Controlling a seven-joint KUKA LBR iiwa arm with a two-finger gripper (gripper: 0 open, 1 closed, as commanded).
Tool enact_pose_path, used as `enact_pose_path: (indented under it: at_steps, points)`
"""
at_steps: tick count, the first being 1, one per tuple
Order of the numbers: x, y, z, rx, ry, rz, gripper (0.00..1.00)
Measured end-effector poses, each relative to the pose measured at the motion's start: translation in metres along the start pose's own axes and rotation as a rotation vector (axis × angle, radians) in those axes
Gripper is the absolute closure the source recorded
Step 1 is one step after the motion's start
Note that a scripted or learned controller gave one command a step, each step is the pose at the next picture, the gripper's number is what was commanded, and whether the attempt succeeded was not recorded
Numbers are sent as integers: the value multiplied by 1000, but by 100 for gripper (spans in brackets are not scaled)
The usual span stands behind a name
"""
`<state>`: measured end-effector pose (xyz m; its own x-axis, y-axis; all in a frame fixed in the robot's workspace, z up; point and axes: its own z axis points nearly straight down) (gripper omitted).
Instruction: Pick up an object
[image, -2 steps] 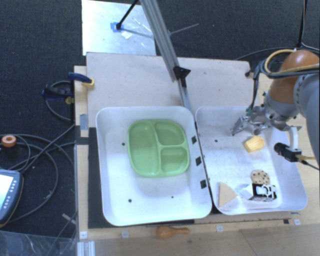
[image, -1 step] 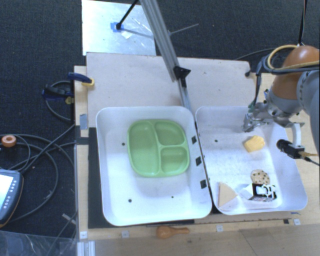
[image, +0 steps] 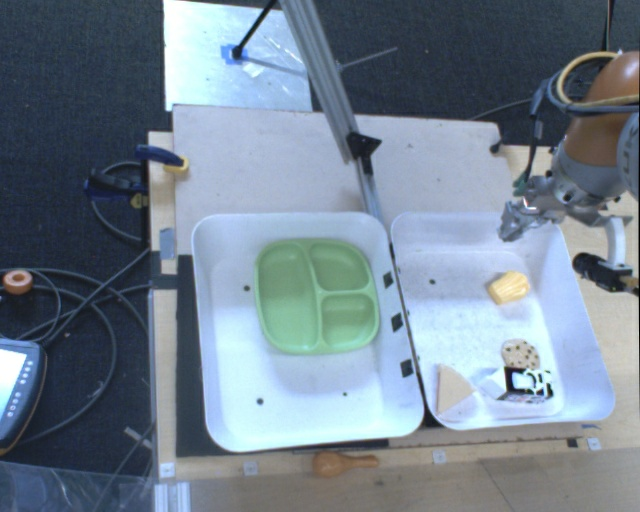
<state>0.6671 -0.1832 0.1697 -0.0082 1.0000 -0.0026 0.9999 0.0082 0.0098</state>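
In the right bin (image: 470, 250) lie a yellow chunk (image: 508, 288), a tan wedge (image: 453, 388), a speckled cookie-like piece (image: 519, 353) and a small black and white item (image: 527, 383). My gripper (image: 512, 227) hangs over the bin's far right corner, above and slightly right of the yellow chunk. Nothing shows between its tips.
The left bin (image: 225, 380) carries a green divided plate (image: 317, 296). A grey pole (image: 330, 80) slants down to the seam between the bins. Cables and a pendant (image: 15, 385) lie on the floor at left. A wooden piece (image: 345, 462) rests at the bench's front edge.
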Motion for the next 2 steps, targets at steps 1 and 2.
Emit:
enact_pose_path:
  at_steps: [1,2]
  points:
    - [1,1,-45,2,1,0,100]
    - [1,3,-88,2,1,0,100]
